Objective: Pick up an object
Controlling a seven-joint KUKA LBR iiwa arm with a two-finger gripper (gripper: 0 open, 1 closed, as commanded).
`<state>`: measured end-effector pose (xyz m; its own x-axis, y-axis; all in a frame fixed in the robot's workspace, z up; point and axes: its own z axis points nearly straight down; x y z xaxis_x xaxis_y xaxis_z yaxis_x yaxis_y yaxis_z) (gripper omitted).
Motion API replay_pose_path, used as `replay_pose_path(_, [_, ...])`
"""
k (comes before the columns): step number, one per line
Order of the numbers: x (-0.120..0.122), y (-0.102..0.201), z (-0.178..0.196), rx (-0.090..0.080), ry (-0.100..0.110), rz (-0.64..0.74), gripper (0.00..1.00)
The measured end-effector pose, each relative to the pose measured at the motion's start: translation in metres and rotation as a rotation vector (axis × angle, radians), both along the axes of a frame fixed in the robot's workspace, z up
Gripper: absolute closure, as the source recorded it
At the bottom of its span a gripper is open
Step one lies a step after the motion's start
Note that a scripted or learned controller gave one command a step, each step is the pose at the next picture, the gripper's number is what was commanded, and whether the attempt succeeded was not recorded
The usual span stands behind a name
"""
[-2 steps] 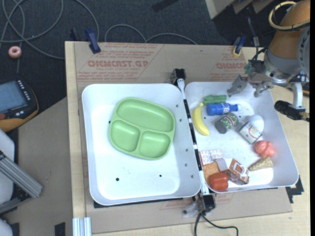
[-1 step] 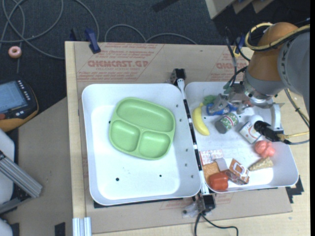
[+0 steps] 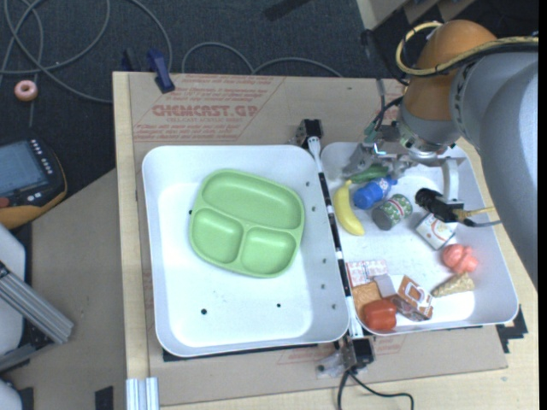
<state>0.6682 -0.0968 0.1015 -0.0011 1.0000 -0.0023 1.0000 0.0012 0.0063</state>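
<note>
Gripper down over blue toy beside banana, grasp step; can't tell its closure, next needs a clean pinch.

Green three-compartment plate lying mid left bin. Blue clamp sitting at 11 o'clock on the worktop's edge, printed cardboard showing beneath both bins. Cables looping over dark floor at 10–11 o'clock, pink ring lying among them. Black-and-orange handheld unit resting at 9 o'clock.
</note>
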Motion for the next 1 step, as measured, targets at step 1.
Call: replay_pose_path(1, [0.0028,-0.0014,-0.0085,-0.005,-0.008,0.001,0.00])
